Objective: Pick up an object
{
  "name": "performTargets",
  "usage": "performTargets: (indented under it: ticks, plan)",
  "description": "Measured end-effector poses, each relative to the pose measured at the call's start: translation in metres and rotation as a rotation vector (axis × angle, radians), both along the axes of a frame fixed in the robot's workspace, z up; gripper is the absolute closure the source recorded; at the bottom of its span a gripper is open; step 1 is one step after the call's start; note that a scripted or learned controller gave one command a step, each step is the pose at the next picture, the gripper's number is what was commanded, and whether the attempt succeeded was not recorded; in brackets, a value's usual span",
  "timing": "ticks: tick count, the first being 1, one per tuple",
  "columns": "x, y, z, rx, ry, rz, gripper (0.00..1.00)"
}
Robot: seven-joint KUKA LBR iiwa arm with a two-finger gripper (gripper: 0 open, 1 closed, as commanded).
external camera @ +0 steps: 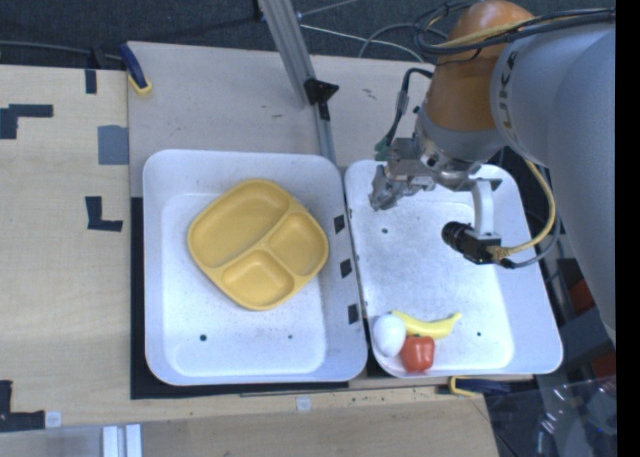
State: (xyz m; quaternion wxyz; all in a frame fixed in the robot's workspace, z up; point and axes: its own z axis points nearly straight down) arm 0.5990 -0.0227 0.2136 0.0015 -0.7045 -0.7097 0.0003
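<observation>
Nearest the camera, at the front edge of the right white bin (520, 340), three small things huddle together: a smooth white egg-shaped ball (387, 334), a glossy red pepper-like piece (419, 352) touching it, and a curved yellow banana (432, 324) lying across the top of both. All three look like moulded plastic toys. They sit well apart from the gripper (384, 195), toward the viewer from it and a little to its right. That gripper, a dull grey metal piece below the arm's orange band, hangs over the far left corner of the same bin, whose floor is speckled white; nothing shows between its tips, but at this slant I cannot tell how wide they stand. Left of the gripper, across the bins' shared wall, the left white bin (160, 245) holds a matte yellow tray (257, 243) with rounded corners and three compartments, lying flat and turned askew. Both bins rest on a pale wooden tabletop (60, 245).
</observation>
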Motion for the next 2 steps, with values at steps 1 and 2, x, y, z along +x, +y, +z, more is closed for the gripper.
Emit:
performTargets:
  ticks: [1, 2]
  plan:
    - [0.012, 0.044, 0.009, 0.000, -0.002, -0.001, 1.00]
    - [0.033, 0.092, 0.007, 0.000, -0.002, -0.001, 1.00]
